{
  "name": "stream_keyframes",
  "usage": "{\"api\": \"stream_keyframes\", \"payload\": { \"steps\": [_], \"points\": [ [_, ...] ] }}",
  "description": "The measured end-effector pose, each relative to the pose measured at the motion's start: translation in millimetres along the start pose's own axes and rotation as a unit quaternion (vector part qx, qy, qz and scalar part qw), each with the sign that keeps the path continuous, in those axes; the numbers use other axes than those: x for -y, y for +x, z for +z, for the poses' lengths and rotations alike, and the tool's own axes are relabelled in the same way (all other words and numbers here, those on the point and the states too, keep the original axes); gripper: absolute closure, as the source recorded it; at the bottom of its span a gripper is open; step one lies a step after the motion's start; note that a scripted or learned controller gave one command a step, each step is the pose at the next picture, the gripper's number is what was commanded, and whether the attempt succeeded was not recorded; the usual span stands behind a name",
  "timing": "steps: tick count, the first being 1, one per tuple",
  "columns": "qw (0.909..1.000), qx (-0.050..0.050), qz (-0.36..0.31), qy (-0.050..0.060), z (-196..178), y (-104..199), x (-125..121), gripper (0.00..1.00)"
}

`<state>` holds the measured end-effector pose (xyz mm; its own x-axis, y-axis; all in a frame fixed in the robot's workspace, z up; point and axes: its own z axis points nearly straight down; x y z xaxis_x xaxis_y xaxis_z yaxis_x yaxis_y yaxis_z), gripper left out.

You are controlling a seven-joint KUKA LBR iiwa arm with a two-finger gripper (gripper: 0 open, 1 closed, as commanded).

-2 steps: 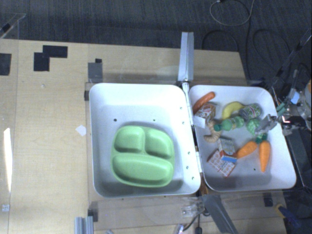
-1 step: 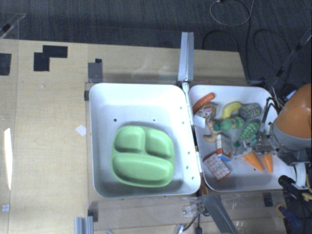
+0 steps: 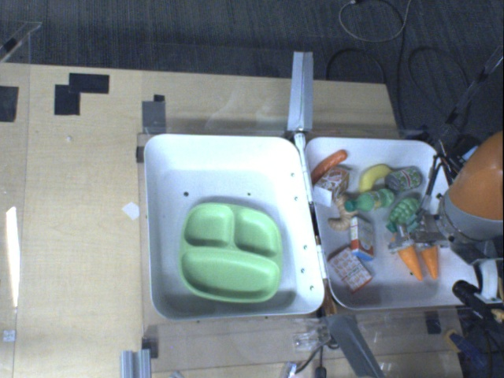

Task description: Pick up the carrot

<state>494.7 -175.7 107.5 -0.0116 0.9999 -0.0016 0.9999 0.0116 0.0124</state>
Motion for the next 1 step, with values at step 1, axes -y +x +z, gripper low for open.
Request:
{"api": "stream_keyframes", "payload": {
  "steps": [1],
  "points": [
    [0.9985, 0.000, 0.054, 0.003, -114.9, 13.5, -10.3, 1.00]
  ]
}}
